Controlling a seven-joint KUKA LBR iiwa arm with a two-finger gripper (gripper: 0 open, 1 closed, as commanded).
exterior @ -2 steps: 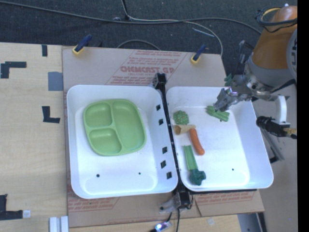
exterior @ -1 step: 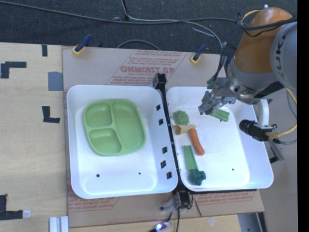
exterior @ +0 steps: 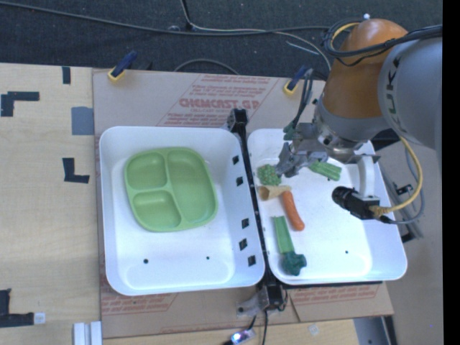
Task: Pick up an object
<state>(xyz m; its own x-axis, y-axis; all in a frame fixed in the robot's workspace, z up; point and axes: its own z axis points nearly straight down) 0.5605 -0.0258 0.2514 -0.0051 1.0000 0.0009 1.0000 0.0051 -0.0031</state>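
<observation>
We took this for a robotics lab rather than a home or kitchen. The bench (exterior: 43, 214) was a pale wooden top marked with black tape pieces, and a cardboard sheet (exterior: 215, 99) was fixed along its far edge by blue-and-yellow clamps (exterior: 122, 65). Two white bins (exterior: 115, 264) sat side by side on the cardboard. Black cables (exterior: 183, 6) ran across the dark floor beyond the far edge, and the grey-and-orange arm (exterior: 366, 63) stood over the right bin.
</observation>
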